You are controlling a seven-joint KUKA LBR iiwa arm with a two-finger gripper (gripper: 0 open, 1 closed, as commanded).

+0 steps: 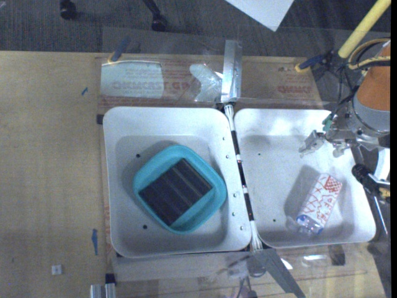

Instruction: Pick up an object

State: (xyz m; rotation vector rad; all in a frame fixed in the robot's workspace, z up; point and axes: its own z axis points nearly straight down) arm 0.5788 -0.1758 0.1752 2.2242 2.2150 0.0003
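A clear plastic bottle with a red-and-white label [315, 205] lies in the right white bin [268, 135], below the gripper [324, 139]; a teal square container [179, 188] sits in the left white bin [124, 135], far left of it.

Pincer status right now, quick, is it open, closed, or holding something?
Pincer: cannot be told whether open or closed; it sits over the far side of the right bin, with nothing seen in it. The bottle lies apart in that bin.

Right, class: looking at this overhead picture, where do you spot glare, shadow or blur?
In the camera view, glare brightens the right bin at its upper floor; the teal container casts a soft shadow on the left bin; the bottle looks blurred, its cap end hard to read.
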